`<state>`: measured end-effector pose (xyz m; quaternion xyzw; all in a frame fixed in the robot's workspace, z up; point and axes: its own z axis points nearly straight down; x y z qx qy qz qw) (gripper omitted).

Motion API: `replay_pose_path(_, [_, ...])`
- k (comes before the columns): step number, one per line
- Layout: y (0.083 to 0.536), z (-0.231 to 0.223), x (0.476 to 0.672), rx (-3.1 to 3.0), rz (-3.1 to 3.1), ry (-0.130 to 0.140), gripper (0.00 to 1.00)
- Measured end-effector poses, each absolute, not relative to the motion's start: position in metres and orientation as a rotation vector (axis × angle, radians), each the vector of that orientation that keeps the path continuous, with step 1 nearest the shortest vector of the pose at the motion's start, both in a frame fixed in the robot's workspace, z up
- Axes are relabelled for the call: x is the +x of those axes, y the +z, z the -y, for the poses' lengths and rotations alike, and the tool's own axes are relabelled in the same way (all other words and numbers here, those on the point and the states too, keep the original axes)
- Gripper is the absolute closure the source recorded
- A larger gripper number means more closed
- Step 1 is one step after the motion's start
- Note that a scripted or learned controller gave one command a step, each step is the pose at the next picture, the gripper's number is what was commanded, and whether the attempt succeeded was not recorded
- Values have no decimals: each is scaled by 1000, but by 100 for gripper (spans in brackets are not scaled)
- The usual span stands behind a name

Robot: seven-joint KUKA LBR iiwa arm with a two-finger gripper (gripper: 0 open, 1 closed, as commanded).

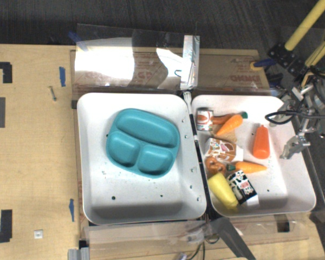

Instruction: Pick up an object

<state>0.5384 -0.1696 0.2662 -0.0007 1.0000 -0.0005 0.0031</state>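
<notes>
Teal divided plate (pixel 143 141) lies alone in the left bin (pixel 92 188). Right bin (pixel 300 191), just beside it, holds the clutter: small can (pixel 204 119) at its upper left, carrot (pixel 230 124) next to the can, orange cylinder (pixel 261 141) mid-bin, printed packet (pixel 221 151), second carrot (pixel 249 167), yellow lemon-like piece (pixel 222 189) touching a black-and-white carton (pixel 243 187). Gripper (pixel 293 145) sits at the right bin's right rim, apart from every object; finger spread cannot be judged, nothing seen in it.

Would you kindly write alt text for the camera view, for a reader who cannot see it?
Seen from above, the gripper hangs over the right bin, beside carrots, a yellow item, a small can and packets. The left bin holds a teal divided tray.
</notes>
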Motion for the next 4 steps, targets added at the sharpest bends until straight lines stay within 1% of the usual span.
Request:
replay_pose_path(1, [159, 156, 490, -115, -3143, 4, 0])
replay_pose_path(2, [106, 155, 494, -70, -3129, -5, 0])
replay_pose_path(3, [89, 154, 519, -287, -3120, -5, 0])
replay_pose_path(4, [90, 105, 540, -212, -3118, -11, 0])
